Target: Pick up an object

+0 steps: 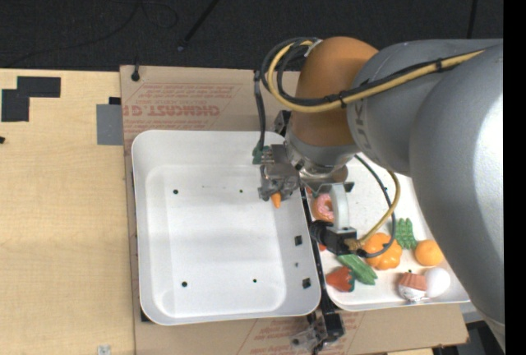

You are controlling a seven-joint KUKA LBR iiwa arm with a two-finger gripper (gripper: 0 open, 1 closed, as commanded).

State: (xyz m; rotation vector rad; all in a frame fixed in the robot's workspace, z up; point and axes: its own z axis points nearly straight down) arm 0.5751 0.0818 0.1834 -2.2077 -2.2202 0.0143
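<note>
My gripper (274, 191) hangs over the right edge of the left white bin (164, 263), just below the arm's orange band. A small orange object (278, 200) shows between its fingertips, and the fingers are shut on it. The right bin (374, 185) holds the other toys: a pink and red piece (323, 208), an orange pepper (380, 251), a green pod (357, 268), a red piece (339, 280), an orange ball (428, 252), a green leafy piece (404, 231) and a white and pink piece (422, 285). The arm hides much of the right bin.
Both bins rest on a cardboard sheet (189, 103) on the wooden bench (57, 222). The wall between the bins (306, 251) runs just under the gripper. Cables loop around the wrist (283, 70).
</note>
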